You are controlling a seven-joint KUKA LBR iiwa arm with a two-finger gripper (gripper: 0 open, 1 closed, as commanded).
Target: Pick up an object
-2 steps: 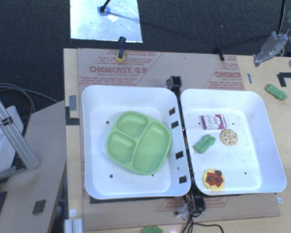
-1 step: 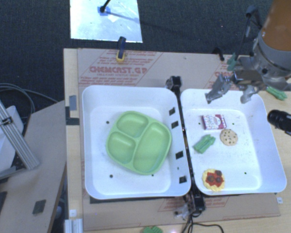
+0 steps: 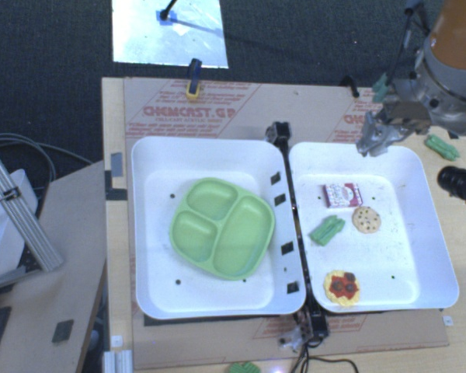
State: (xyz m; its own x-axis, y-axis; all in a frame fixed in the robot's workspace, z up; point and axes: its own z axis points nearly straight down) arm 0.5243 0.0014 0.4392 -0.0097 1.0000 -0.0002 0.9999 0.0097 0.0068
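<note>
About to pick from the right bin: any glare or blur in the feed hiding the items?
Camera view: white right bin is bright but not washed out; cookie, green piece and pink packet read clearly; gripper at the bin's far edge is slightly soft; glare sits on the foil sheet.

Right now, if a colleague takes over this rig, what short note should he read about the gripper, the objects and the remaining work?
Gripper: above the far rim of the right bin, holding nothing I can see.
Right bin: pink box, cookie, green piece, and pizza toy at the near rim.
Left bin: green divided plate.
Done: nothing picked up yet.
Left: lower onto one object, probably the pink box since it lies nearest, close, lift.
</note>
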